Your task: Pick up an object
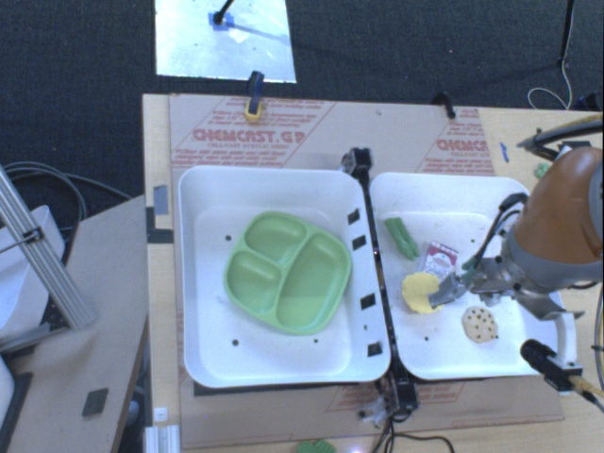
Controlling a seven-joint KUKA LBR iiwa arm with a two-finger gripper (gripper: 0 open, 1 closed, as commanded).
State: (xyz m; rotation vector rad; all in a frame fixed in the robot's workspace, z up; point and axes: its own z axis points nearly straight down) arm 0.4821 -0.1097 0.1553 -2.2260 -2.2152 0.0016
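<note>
I note two white bins (203, 281); the left one bears a pale green divided plate (288, 272). In the right I record a green strip (401, 237), a yellow disc (419, 293), a tan dark-spotted cookie (479, 325), and a red-and-white packet (440, 256).

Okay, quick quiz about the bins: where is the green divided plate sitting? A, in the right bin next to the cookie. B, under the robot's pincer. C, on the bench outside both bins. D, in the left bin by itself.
D: the green divided plate lies inside the left bin, while the cookie and the pincer are over in the right bin.
</note>
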